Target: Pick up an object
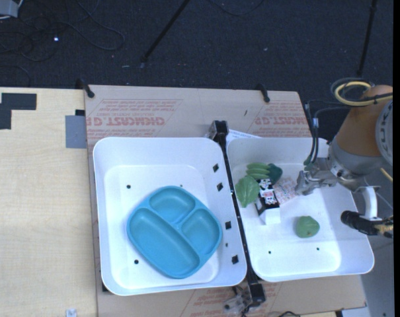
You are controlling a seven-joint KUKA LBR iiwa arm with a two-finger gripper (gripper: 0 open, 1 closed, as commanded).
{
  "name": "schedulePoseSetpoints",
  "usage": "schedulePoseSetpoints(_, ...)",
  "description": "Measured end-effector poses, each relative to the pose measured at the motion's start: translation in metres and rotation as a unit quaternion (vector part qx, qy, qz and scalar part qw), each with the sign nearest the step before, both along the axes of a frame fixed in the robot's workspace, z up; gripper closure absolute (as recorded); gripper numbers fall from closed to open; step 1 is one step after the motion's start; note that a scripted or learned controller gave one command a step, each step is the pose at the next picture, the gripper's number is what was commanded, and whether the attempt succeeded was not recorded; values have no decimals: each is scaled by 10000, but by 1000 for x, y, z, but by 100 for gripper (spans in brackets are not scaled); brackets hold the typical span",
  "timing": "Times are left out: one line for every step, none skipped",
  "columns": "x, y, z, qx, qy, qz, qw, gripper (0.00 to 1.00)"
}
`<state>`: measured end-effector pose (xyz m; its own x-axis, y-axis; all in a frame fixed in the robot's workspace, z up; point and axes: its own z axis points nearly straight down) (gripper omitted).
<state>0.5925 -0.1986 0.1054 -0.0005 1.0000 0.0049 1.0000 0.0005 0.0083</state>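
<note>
Up right — gripper (307, 180), fingers' spread unclear, beside green leafy toy (256, 181) lying long-axis upper-right to lower-left

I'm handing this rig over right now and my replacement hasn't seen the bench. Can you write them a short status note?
Gripper: over the right bin, near its right wall, beside the pile; nothing visibly between its fingers, and open or shut is not readable from this view.
Things: green leafy toy, a small black, white and red item and a flat pale piece clustered in the right bin's upper middle; a green ball lies apart, lower right. The blue divided plate sits in the left bin.
Done: no object picked yet.
Left: grasp one object and lift it.
</note>
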Motion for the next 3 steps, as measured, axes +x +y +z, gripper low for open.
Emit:
schedulePoseSetpoints(-8,5,55,-25,35,4,10000,100)
schedulePoseSetpoints(-10,-5,113,-30,30,-8,10000,100)
schedulePoseSetpoints(-9,-6,165,-28,31,4,10000,100)
